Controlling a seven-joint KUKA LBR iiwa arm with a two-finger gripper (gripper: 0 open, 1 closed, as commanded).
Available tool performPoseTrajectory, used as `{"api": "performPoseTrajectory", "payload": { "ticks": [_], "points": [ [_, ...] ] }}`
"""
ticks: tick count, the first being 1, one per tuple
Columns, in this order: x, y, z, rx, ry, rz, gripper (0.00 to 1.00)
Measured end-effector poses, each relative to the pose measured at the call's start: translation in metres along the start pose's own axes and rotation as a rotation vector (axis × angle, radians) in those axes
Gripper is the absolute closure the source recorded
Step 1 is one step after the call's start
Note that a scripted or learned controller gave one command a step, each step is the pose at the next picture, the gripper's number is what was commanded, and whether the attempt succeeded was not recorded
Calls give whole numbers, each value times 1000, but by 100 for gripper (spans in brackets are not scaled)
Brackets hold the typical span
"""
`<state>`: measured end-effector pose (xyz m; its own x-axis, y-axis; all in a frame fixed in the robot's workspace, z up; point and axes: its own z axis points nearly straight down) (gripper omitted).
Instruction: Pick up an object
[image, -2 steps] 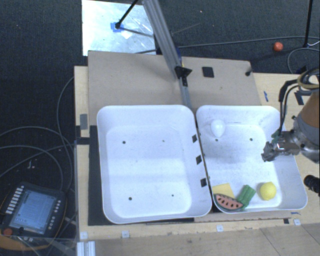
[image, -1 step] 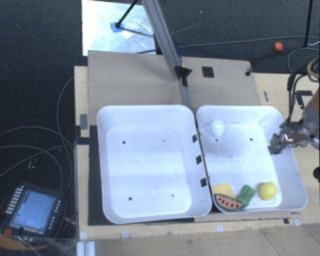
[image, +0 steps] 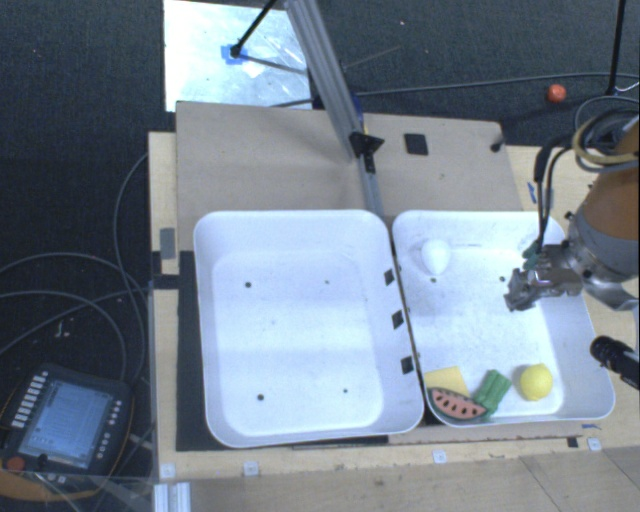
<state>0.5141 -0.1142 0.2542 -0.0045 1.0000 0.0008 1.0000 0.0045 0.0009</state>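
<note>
The right bin (image: 470, 320) holds several small objects. A white rounded object (image: 435, 256) lies near its back left. Along its front edge sit a yellow flat piece (image: 447, 379), a watermelon slice (image: 456, 405), a green object (image: 492, 390) and a yellow lemon (image: 535, 381). My gripper (image: 522, 291) hangs over the right side of this bin, above bare floor, well behind the lemon. I see nothing between its fingers.
The left bin (image: 295, 325) lies beside the right one, sharing a middle edge with black clips. A grey metal pole (image: 335, 90) slants over the bench's back. A teach pendant (image: 62, 418) lies on the floor at the lower left.
</note>
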Motion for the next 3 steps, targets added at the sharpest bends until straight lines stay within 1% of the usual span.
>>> {"api": "performPoseTrajectory", "payload": {
  "ticks": [2, 3],
  "points": [
    [112, 22, -7, 0, 0, -1, 100],
    [156, 35, 8, 1, 0, 0, 100]
  ]
}}
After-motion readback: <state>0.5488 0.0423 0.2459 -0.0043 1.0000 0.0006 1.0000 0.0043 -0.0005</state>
